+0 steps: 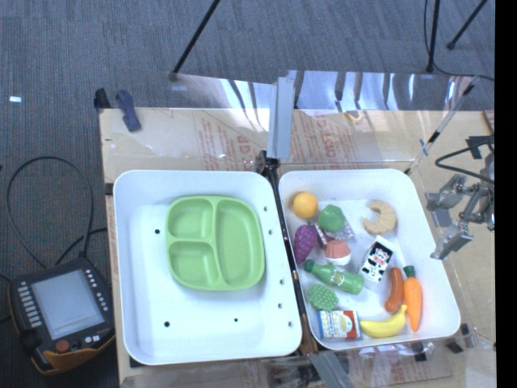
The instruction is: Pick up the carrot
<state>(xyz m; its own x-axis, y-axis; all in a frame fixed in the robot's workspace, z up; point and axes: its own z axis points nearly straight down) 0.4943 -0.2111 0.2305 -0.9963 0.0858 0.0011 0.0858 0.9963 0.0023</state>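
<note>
The carrot (413,298) lies in the right-hand bin (402,181), down in its near right corner, orange with a green top, lengthwise along the bin's right wall with the leafy end pointing away from me. Just beside it on the left is a sausage (394,289), lying almost parallel, and at the carrot's lower end a banana (384,325) curves along the bin's near edge. Left of the banana sits a small carton (338,324), then a green knobbly fruit (323,297) and a green bottle (337,277) lying on its side. Farther back are a black-and-white milk carton (376,261), a croissant (380,216), an orange (304,205), a purple bunch of grapes (304,242) and a green pepper (331,217). The left bin (145,322) holds a green divided plate (216,242). The end effector (455,234) hangs over the counter (186,140) just outside the right bin's right wall, well apart from the carrot and higher up, with nothing in it; how wide it stands I cannot tell from here. A pendant with a screen (58,309) rests on the floor to the left.
</note>
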